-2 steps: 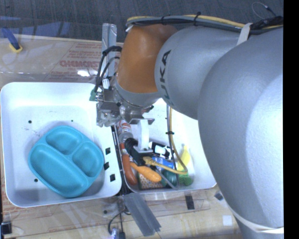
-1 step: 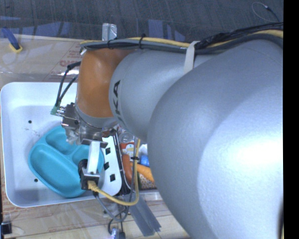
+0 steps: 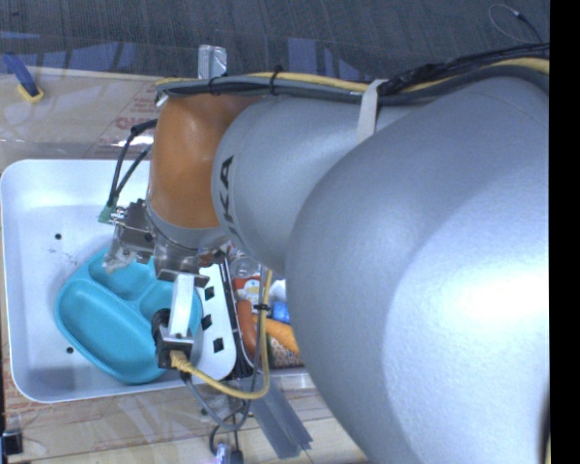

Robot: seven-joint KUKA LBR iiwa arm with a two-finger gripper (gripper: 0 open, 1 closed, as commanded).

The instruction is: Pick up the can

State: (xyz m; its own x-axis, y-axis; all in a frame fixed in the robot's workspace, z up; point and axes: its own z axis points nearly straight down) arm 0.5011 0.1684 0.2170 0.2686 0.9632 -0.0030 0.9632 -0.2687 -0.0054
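The grey arm [image 3: 416, 259] reaches in from the right, taking up most of the view. It bends down over the left bin [image 3: 39, 201], with its orange band just above the wrist. The bin sits on the worktop [image 3: 68, 104]. A blue dish [image 3: 101, 322] lies in the bin's near half, against the front wall. The claw [image 3: 128, 247] points down at the dish's far rim, and the wrist hides whether it is wide or narrow. What may be the can [image 3: 254, 303], a red, white and orange patch, shows just right of the wrist.
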